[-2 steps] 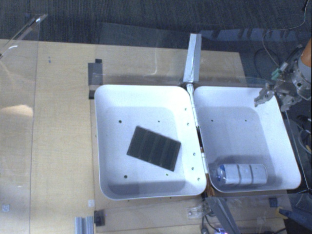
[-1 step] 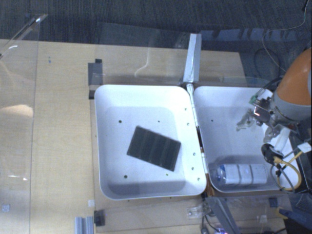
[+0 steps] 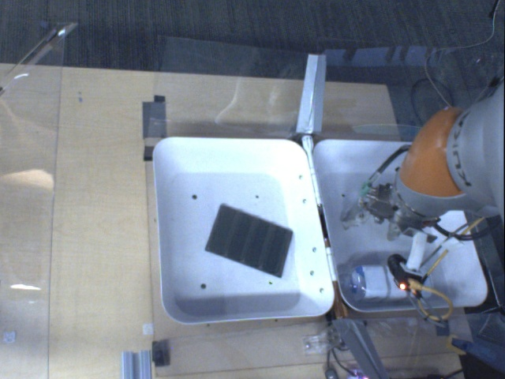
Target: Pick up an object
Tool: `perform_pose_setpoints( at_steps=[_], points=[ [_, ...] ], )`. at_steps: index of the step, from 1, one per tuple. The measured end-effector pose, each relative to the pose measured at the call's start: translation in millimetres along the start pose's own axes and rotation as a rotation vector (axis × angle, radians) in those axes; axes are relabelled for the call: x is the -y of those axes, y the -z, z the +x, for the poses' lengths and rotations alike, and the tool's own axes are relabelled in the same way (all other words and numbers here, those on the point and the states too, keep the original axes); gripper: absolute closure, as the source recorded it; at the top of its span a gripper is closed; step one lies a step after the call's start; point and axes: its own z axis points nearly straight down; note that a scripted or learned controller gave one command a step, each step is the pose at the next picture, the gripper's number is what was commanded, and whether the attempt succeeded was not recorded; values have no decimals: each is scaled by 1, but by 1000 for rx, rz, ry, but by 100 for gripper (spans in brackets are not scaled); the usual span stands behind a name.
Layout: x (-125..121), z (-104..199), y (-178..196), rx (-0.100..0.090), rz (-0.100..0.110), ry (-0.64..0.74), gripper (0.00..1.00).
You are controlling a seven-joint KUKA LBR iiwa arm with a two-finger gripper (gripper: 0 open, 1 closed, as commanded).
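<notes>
Camera view, from above and at a slant: two shallow white bins sit side by side on a pale wooden bench [image 3: 87,235]. Both are smooth, matt plastic with rounded corners, and a grey metal strip runs up from the seam between them.

The claw [image 3: 371,212] hangs over the right bin [image 3: 347,172], below the arm's glossy orange band [image 3: 430,160] and grey casing. Wires and small fittings crowd the wrist, and I cannot tell how the claw is set, nor whether anything sits in it.

One flat dark pad [image 3: 249,240] lies in the left bin [image 3: 229,156], well to the left of the claw and a little nearer the front edge. It is a rectangle, charcoal in colour, with faint ribs running across its short side. Its long axis is tilted, running from upper left to lower right.

One small rounded object [image 3: 368,281], pale with a blue patch, lies in the right bin just in front of the claw, near the front wall. Its shape is too blurred to describe further.
</notes>
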Motion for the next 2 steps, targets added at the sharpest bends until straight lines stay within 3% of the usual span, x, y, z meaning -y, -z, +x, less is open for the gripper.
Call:
perform_pose_setpoints(
  at_steps=[1, 2],
  points=[
    [-13, -45, 96, 2, 7, 90, 0],
    [16, -2, 0, 0, -1, 232, 0]
  ],
)
